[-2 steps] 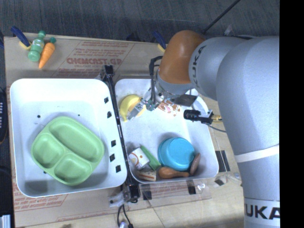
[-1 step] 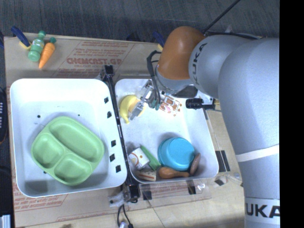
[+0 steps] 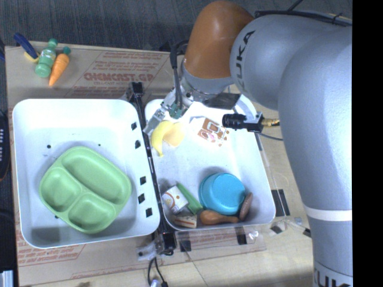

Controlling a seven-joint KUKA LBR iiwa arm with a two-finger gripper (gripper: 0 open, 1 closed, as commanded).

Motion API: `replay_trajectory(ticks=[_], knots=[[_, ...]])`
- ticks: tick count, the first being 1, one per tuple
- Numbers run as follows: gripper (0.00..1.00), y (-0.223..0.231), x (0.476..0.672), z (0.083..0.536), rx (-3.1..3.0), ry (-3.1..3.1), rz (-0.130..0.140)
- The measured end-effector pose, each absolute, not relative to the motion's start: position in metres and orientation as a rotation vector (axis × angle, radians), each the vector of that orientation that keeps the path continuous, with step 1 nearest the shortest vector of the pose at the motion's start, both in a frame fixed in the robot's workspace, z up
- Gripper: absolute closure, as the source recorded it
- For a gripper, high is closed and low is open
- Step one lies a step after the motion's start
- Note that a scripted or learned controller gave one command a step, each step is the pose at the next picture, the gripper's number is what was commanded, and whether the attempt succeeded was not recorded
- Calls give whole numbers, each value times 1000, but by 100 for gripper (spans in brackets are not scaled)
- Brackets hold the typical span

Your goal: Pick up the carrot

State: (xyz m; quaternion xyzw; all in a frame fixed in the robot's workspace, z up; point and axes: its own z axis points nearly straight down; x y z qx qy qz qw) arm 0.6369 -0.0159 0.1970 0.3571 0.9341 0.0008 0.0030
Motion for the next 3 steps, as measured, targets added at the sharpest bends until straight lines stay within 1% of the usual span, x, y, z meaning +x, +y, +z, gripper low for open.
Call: replay_trajectory(ticks=[1,2,3], knots=[[0,46,653,307,1024,2959,4],[0,111,644,401,1133,2922,6],[0,194,632,319,1234,2895,-11]])
